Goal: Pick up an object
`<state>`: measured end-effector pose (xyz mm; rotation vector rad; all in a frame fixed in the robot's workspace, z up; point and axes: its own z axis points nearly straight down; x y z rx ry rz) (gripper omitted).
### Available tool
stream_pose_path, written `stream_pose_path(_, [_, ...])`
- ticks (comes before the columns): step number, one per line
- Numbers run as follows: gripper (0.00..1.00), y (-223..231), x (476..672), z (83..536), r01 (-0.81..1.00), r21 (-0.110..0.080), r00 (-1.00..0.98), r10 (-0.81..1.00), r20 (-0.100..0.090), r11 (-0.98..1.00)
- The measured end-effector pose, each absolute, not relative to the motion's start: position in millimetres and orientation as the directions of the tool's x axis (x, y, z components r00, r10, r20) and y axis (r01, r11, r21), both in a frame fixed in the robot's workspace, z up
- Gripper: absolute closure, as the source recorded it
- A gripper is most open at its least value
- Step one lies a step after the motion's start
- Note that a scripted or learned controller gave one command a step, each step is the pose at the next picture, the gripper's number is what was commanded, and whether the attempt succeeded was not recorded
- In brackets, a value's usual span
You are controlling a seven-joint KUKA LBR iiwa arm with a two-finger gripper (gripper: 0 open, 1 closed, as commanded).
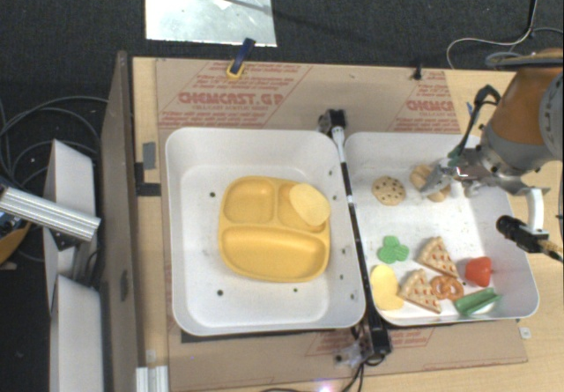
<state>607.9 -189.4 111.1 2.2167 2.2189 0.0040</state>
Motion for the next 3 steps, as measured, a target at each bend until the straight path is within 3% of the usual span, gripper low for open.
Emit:
stream_pose_path(1, [0.00, -167, 638.6, 82, 1.000, -0.015, -0.003, 1.000, 0.004, 0.003])
stream_pose_path(2, [1.00, -169, 641.8, 96, 1.000, 0.004, -0.005, 1.000, -0.002, 0.005])
stream_pose_path(3, [1.00, -71, 633.9, 191, 1.000, 0.009, -0.013, 1.000, 0.002, 0.013])
